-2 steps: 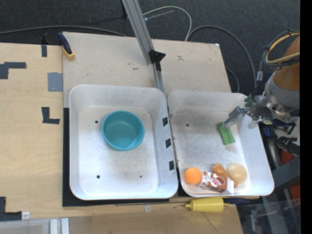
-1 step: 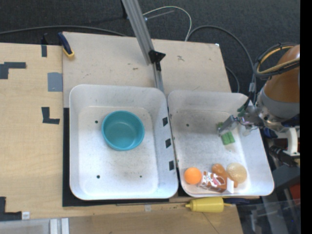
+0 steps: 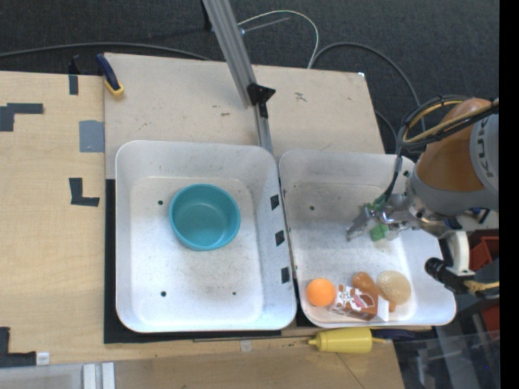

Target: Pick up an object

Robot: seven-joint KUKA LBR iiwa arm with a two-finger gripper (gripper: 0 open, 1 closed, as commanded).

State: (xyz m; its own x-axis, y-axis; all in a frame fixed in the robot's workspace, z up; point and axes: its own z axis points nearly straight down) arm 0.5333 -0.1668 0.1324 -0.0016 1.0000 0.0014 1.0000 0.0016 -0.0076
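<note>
My gripper (image 3: 364,233) hangs low over the middle of the right bin (image 3: 324,177). It is open, with one grey finger and one green-tipped finger (image 3: 377,233) spread apart and nothing between them. Along the bin's front edge, below the gripper, lie an orange ball (image 3: 320,292), a red and white packet (image 3: 352,301), a small amber object (image 3: 365,283) and a pale beige round object (image 3: 394,287). A teal bowl (image 3: 204,216) sits upright in the left bin (image 3: 138,290), far from the gripper.
A slanted metal pole (image 3: 235,47) comes down to the rim between the two bins. A yellow object (image 3: 345,341) lies on the bench front edge just outside the right bin. A blue and yellow clamp (image 3: 110,76) rests at the back left.
</note>
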